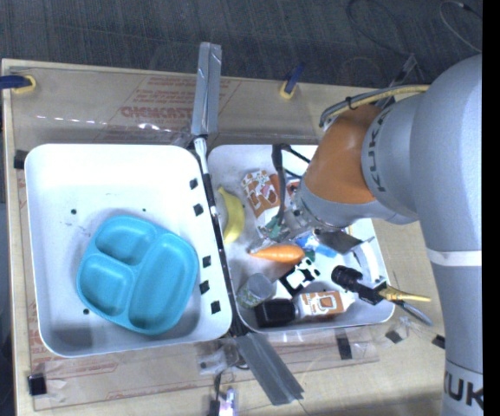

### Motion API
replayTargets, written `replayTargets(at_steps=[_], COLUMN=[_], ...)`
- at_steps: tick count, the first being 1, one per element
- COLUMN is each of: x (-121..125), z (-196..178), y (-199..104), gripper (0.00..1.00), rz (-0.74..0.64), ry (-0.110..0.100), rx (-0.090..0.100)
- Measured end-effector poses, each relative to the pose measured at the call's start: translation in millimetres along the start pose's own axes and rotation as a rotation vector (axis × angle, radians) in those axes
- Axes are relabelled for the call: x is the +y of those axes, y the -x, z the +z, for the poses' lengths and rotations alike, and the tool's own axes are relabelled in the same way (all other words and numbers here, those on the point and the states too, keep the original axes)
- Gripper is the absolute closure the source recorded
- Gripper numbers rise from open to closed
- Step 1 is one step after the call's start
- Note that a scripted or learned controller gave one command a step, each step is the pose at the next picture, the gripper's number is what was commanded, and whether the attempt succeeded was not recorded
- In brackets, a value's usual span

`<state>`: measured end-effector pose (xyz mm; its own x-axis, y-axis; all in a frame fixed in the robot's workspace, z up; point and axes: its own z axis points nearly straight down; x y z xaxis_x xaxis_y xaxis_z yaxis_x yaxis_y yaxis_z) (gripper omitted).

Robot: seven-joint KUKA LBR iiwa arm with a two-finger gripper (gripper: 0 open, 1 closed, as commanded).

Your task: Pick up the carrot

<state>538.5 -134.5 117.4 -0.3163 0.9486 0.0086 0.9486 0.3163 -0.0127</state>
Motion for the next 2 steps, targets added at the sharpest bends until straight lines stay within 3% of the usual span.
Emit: replayTargets(at_steps=[1,2], x=[-58.4,-57.7], z=[29.8,29.9], y=[-19.0,-20.8], gripper=[1.0,1.0], rz=[-0.602,-0.576], ry=[0.007,0.007], rx=[-0.008,-0.007])
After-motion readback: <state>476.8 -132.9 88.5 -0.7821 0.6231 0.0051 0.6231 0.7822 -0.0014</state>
